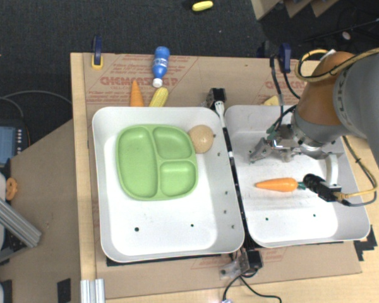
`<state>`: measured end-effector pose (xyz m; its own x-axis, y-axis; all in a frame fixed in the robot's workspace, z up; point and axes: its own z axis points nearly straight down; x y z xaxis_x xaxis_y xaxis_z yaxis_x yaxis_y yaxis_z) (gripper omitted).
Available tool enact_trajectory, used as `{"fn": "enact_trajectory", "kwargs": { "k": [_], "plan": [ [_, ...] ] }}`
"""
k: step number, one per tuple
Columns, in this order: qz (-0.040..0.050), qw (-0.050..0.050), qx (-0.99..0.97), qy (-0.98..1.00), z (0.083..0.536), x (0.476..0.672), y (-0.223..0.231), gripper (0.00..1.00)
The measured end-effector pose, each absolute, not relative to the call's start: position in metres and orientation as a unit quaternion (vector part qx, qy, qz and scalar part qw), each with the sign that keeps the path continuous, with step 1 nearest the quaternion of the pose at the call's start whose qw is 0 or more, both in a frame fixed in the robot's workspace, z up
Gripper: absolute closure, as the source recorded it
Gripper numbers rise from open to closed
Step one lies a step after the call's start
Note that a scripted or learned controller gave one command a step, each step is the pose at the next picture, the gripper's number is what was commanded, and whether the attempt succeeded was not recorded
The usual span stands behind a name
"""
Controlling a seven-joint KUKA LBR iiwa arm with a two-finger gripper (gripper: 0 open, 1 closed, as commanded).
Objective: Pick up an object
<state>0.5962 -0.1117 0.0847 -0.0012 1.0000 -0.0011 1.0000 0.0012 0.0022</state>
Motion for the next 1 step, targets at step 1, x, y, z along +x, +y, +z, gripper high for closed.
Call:
{"fn": "enact_trajectory", "kwargs": {
  "k": [1],
  "plan": [
    [0.0004, 0.001, 0.707, 0.708, 0.0847, 0.5962, -0.1117, 0.00]
  ]
}}
